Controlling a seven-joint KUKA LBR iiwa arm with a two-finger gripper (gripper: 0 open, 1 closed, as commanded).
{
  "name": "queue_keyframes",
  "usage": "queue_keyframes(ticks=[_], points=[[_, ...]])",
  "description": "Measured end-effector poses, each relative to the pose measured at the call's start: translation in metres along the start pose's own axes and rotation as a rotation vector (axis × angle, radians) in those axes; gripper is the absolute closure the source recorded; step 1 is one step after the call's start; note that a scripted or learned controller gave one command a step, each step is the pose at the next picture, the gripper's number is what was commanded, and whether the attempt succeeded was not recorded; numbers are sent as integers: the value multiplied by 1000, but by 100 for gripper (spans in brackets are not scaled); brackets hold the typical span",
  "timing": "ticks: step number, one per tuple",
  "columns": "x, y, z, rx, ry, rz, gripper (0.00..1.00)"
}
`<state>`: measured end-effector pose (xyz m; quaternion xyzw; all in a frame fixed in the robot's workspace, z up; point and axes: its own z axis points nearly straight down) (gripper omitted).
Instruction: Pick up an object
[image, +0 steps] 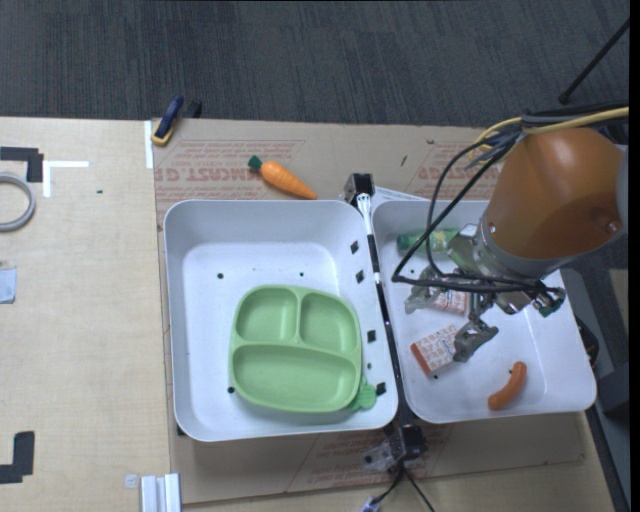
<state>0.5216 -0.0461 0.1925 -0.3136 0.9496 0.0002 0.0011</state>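
My gripper (473, 340) hangs low over the right bin (560, 400), under the arm's big orange band. It is right beside a red-and-white packet (431, 351) lying on the bin floor, at the packet's right edge. Whether it touches the packet is not clear. An orange sausage-shaped toy (507, 386) lies near the bin's front right. A second packet (450, 301) lies partly under the wrist, and a green item (415, 240) sits at the bin's back left. The arm hides the back right of this bin.
The left bin (200, 250) holds a green divided plate (297, 348). A toy carrot (283, 178) lies on the cardboard behind the bins. A blue-and-yellow tool (168, 118) and a tape roll (12, 201) lie further left on the bench.
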Motion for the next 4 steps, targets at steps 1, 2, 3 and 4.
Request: queue_keyframes(ticks=[1,2,3,4], points=[[29,19,0,0,0,-257,0],[20,31,0,2,-3,-746,0],[78,-32,100,-1,0,-929,0],[76,-32,90,0,-2,-923,100]])
